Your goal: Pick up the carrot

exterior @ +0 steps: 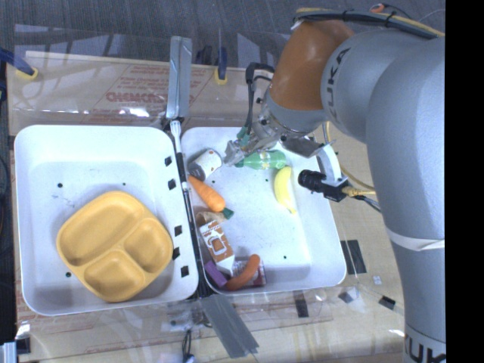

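Note:
The carrot (208, 193) is orange with a green stub at its lower right end. It lies slanted near the left wall of the right bin (321, 267). My gripper (240, 151) hangs over the back of that bin, up and to the right of the carrot and apart from it. Its tip sits close to a green item (266, 159) and a small white cup (204, 161). Nothing of the carrot is between the fingers.
A banana (283, 188) lies right of the carrot. A brown packet (215, 242), a sausage (243, 272) and a purple item (214, 274) crowd the right bin's front left corner. A yellow divided plate (113, 244) sits in the left bin (45, 157).

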Available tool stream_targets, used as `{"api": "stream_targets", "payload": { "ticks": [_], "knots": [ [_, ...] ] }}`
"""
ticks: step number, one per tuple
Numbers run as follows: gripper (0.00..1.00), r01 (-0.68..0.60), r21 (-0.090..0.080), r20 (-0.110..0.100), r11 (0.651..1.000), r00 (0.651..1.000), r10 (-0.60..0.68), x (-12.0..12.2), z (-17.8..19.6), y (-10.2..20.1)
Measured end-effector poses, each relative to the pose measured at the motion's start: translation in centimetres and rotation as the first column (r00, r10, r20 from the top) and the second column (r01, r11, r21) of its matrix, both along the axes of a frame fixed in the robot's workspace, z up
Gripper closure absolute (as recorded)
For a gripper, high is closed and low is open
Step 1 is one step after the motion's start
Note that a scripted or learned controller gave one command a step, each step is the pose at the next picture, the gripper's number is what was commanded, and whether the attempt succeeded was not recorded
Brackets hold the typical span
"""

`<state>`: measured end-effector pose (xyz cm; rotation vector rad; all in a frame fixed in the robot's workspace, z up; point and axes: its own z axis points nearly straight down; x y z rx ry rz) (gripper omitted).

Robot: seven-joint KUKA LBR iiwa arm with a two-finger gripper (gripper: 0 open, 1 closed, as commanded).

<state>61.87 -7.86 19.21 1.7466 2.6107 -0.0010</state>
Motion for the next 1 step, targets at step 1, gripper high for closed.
{"api": "stream_targets", "payload": {
  "ticks": [1],
  "knots": [
    [1.0,-0.004,0.0,0.0,1.0,1.0,0.004,0.06,1.0,0.09]
  ]
}}
